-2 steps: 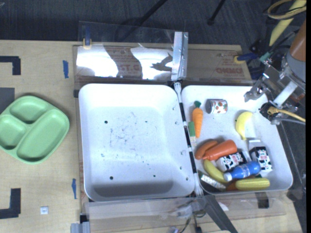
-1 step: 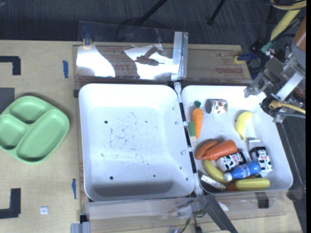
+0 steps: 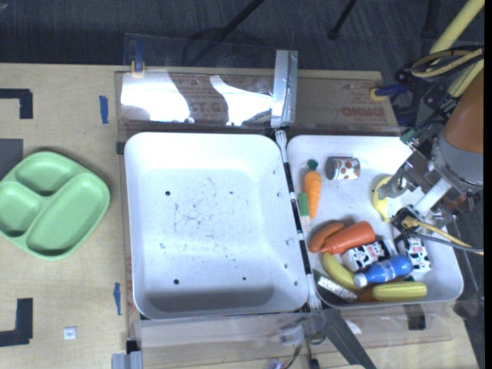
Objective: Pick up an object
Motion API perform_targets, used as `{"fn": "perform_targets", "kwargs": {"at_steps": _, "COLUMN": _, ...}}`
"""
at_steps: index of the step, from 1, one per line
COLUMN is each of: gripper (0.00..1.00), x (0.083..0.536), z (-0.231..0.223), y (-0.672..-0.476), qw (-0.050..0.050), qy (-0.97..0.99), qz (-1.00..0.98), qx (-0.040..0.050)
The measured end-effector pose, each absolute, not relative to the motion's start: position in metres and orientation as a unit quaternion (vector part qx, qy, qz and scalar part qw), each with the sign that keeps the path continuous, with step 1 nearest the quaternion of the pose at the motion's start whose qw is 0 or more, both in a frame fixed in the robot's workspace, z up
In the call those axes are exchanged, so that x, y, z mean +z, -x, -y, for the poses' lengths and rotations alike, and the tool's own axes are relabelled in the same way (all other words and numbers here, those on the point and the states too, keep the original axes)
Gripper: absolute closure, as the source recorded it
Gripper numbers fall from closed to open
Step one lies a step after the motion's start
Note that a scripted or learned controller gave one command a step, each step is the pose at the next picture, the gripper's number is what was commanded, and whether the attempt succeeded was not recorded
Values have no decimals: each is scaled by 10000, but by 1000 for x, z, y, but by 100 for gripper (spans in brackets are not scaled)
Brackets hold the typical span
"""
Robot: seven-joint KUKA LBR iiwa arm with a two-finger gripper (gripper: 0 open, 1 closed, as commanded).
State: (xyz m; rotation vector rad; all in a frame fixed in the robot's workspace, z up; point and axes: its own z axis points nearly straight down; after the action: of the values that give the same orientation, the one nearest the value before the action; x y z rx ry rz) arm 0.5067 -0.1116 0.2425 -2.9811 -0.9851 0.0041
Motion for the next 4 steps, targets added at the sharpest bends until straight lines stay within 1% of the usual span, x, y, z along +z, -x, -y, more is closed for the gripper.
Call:
{"fn": "perform_targets", "kwargs": {"at_steps": 1, "gripper": 0, "x": 226, "z": 193, "y": -521, "qw": 0, "qy": 9479, "qz": 3185, "qx": 7}}
{"fn": "perform_targets", "kwargs": {"at_steps": 2, "gripper": 0, "x": 112, "z": 188, "y": -552, "qw": -67, "qy": 9441, "qz": 3296, "qx": -82}}
{"fn": "perform_targets", "kwargs": {"at_steps": 3, "gripper": 0, "x": 108, "z": 171, "y": -606, "qw": 4, "qy": 9538, "qz": 3004, "qx": 3}}
{"fn": "perform_targets", "kwargs": {"at_steps": 4, "gripper": 0, "x": 202, "z": 199, "y": -535, "qw": 5, "qy": 9814, "qz": 1918, "qx": 10}}
